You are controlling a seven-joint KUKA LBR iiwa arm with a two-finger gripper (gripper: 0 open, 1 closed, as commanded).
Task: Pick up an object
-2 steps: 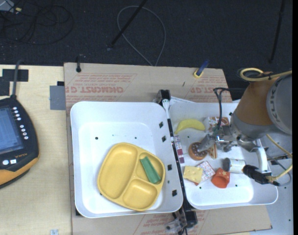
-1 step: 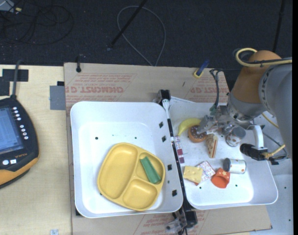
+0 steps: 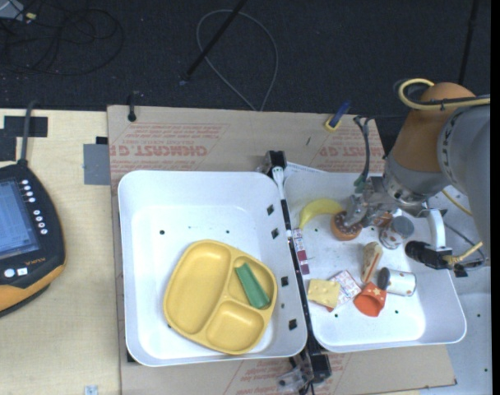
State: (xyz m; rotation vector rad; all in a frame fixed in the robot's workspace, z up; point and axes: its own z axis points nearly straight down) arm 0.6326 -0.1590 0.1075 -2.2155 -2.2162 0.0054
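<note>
At the far left of the bench a teach pendant (image 3: 16,233) with a lit screen and an orange-edged case lay on the tan surface. To its right stood the left bin (image 3: 143,212), and in it a yellow divided tray (image 3: 201,282) with a green, stick-shaped object (image 3: 252,285) lying aslant across one compartment. A black-edged divider (image 3: 289,245) ran between the two bins.

In the right bin (image 3: 435,323), a yellow banana (image 3: 317,211) lay near the divider toward the back. Just right of it sat a small round brown-and-orange object (image 3: 346,228), and the gripper (image 3: 357,212) was down over it, touching or nearly touching its top. Whether the fingers were spread or closed could not be made out, since the wrist's cables and fittings hid them, so no grasp could be confirmed.

Nearer the front lay a pale yellow cheese-like wedge (image 3: 322,293), a small red-and-white packet (image 3: 346,284), a tan elongated piece (image 3: 371,259), an orange cup-like object (image 3: 369,301) and a white item with a dark end (image 3: 398,282), all close together. The grey arm with its orange band (image 3: 427,138) entered from the right.
</note>
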